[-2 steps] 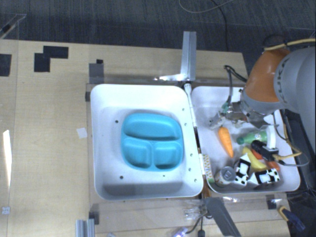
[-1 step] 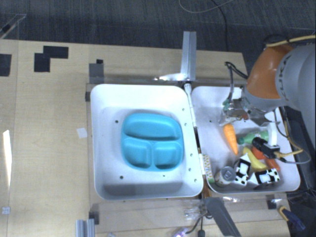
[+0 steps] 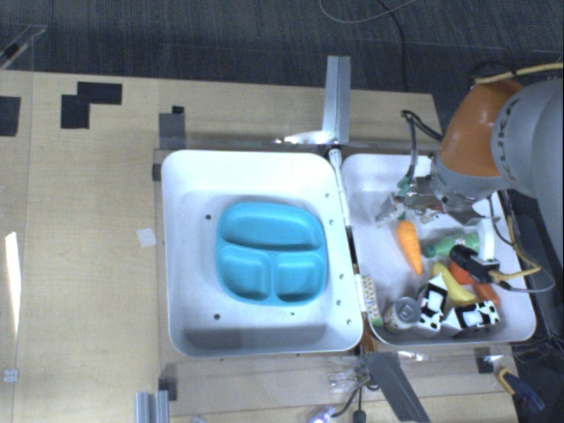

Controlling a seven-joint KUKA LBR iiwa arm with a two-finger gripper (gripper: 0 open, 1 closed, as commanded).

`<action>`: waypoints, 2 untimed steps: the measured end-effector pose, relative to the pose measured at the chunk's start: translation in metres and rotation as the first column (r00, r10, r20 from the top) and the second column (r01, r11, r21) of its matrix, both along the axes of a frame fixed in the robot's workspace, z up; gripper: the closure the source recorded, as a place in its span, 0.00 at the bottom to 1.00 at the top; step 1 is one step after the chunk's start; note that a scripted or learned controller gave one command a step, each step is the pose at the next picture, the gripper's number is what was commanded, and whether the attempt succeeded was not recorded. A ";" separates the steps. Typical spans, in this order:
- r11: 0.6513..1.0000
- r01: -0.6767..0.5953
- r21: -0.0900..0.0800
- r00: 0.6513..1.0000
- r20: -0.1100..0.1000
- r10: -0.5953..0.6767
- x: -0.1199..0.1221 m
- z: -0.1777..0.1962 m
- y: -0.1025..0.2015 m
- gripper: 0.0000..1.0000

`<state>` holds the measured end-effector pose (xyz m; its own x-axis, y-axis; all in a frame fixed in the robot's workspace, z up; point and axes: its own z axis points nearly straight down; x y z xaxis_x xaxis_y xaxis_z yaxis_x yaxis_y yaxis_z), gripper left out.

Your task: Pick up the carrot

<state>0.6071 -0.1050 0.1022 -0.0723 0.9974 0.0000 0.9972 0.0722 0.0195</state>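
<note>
Left bin [image 3: 181,263] holds a blue three-compartment tray [image 3: 269,249]. Right bin [image 3: 366,192] holds the arm's gripper [image 3: 414,203], finger state indeterminable, just above the carrot's top. Carrot [image 3: 409,246] lies mid-bin, long axis near vertical in view, thick end up, tip pointing down-right toward a cluster of toys [image 3: 454,293].

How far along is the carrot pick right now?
Done: the arm is over the right white bin, with the two-finger gripper just above the top end of the orange tapered carrot. In hand: nothing; the carrot lies on the bin floor. Left: close on it and lift.
</note>
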 end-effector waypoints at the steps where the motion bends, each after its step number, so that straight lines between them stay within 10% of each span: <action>1: 1.000 -0.002 0.000 1.000 0.006 0.002 0.002 0.012 0.001 1.00; 2: 0.992 0.126 -0.001 0.992 -0.013 -0.126 0.029 0.116 0.019 1.00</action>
